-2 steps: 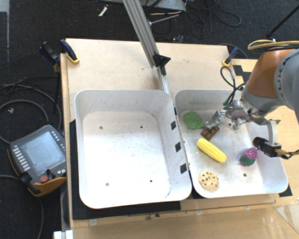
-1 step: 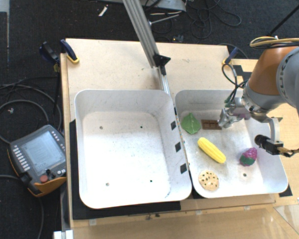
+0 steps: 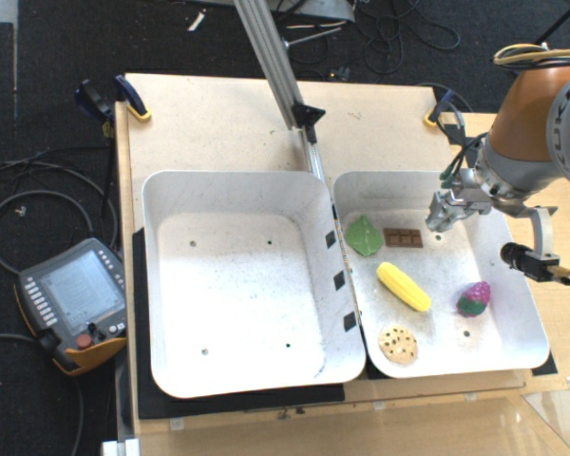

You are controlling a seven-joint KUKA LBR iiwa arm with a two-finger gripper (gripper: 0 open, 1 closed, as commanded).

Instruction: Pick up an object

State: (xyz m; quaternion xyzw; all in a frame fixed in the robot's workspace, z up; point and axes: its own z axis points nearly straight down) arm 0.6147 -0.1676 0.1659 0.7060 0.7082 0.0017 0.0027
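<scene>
In the right bin (image 3: pixel 513 345) lie a green leaf-shaped piece (image 3: pixel 365 237), a brown chocolate bar (image 3: pixel 404 238), a yellow corn cob (image 3: pixel 404 286), a purple grape bunch (image 3: pixel 473 298) and a round speckled cookie (image 3: pixel 397 345). My gripper (image 3: pixel 441 218) hangs over the bin's back part, just right of the chocolate bar and above the grapes in the image. Nothing shows between its fingers. The orange-banded arm (image 3: pixel 537 126) comes in from the right.
The left bin (image 3: pixel 171 198) sits beside the right one, sharing a raised middle edge. A metal pole (image 3: pixel 271 50) slants across the bench's back. Clamps (image 3: pixel 128 98) hold the bench corners. A teach pendant (image 3: pixel 71 297) lies on the floor at left.
</scene>
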